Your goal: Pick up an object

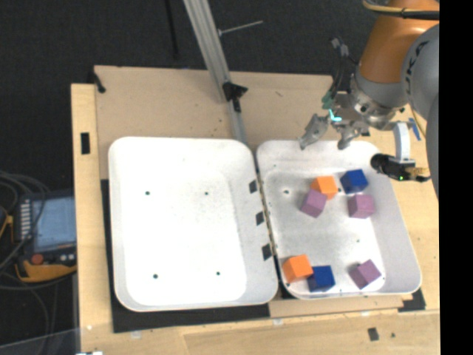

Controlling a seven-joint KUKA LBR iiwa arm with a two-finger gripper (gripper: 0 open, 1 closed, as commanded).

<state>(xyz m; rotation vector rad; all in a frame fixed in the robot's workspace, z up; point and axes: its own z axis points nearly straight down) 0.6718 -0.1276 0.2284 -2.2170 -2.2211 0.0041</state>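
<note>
My gripper (pixel 328 134) hangs over the far edge of the right bin (pixel 336 231), open, with nothing between its fingers. Below it in that bin lie an orange block (pixel 325 186), a blue block (pixel 355 180) and two purple blocks (pixel 312 203) (pixel 361 206). Near the bin's front edge sit another orange block (pixel 298 267), a blue block (pixel 321 278) touching it, and a purple block (pixel 365 274). The gripper stands well above and behind the nearest blocks, apart from all of them.
The left bin (pixel 185 220) lies beside the right one. A slanted metal rail (pixel 211 50) runs down from the top to the gap between the bins. A small device with cables (pixel 44 235) sits off the bench at the left.
</note>
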